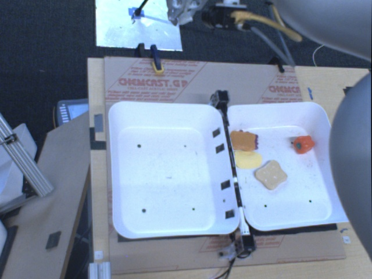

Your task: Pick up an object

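Currently right bin (314, 112) holds four items: toast (271, 174) at 6, tomato (302, 144) at 3, yellow slice (248, 160), orange block (243, 140) at 9. Gripper (185, 7) at 12; jaw state indeterminable.

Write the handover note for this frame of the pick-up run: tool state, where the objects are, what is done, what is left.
Tool: at the top of the view, beyond the bins, above the floor; nothing between its fingers.
Right bin: orange-brown block by the divider, pale yellow disc just below it, tan toast-shaped piece below that, small orange-red piece towards the right.
Left bin: white, next to it.
Done: no pick yet.
Left: bring the tool over the right bin, grasp one object, lift.
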Available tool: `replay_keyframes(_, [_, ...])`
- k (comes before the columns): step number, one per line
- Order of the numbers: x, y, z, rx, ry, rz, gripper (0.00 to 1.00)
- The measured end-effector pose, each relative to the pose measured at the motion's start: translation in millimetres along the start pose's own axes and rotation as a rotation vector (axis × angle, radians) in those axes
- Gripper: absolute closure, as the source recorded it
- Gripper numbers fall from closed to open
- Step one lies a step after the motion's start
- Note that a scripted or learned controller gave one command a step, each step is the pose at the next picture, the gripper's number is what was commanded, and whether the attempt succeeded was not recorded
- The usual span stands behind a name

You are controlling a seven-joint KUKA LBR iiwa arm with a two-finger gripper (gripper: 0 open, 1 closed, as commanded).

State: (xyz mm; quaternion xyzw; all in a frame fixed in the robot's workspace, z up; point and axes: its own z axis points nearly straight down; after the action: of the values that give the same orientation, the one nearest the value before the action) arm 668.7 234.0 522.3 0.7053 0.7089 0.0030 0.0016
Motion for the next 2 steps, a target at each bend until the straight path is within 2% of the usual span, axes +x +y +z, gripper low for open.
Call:
replay_keyframes(1, [0.4,-0.4,-13.7,0.003,-0.001,-0.001,1.00])
replay_keyframes(2, [0.6,-0.5,-13.0,0.005,-0.001,-0.001,0.00])
